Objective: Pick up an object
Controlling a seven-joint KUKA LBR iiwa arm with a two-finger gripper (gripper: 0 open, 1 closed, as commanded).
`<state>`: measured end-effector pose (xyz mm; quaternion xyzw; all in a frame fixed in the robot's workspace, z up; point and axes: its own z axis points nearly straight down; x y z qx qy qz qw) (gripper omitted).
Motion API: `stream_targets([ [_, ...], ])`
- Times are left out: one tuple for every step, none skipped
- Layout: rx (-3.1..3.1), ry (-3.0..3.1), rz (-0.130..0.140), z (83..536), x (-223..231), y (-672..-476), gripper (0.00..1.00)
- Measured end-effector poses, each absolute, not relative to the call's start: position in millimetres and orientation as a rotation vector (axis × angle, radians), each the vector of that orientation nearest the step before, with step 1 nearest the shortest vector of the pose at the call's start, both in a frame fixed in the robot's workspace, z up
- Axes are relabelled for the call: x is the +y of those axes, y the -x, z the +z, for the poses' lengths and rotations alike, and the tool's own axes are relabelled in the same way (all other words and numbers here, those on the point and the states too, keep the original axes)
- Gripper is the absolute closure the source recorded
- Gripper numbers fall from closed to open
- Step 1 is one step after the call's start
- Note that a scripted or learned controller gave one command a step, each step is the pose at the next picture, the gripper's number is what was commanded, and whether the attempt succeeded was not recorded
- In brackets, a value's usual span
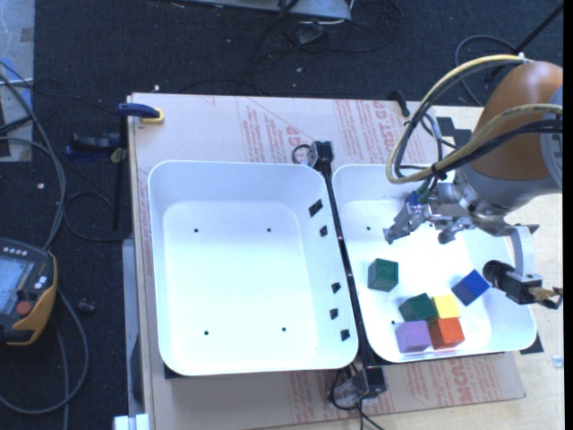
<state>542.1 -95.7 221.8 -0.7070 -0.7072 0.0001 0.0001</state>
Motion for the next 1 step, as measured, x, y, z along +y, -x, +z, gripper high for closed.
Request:
stream_targets([
  [-2.224,2.222,-0.003,105.1,-114.2,-510.9,0.0],
])
